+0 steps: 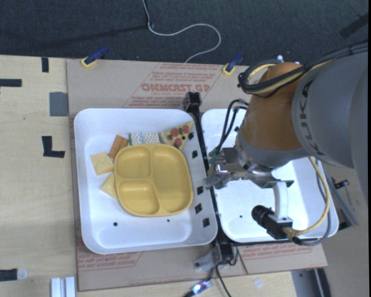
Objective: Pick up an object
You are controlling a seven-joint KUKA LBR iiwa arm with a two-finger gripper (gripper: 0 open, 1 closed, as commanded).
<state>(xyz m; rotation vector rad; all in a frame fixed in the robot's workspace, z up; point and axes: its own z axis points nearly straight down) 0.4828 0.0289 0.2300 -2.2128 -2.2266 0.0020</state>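
Note:
A yellow divided plate [153, 179] lies in the left bin [93, 228], covering most of its middle. Flat pieces poke out from under it: a tan cracker [101, 163], an orange-brown piece [118, 145], a patterned strip [143, 138] and a colourful piece [178, 135] at the top right. The arm's orange band and grey wrist hang over the right bin [309, 184]. My gripper [235, 171] sits low over that bin's left side, close to the divider between the bins. Nothing shows between its fingers from here.
A cardboard sheet [173, 82] lies under both bins, held by yellow and blue clamps [95, 56] at the back. A white cable [185, 33] loops on the dark floor behind. A black cylinder on the arm [269, 221] hangs over the right bin's front.

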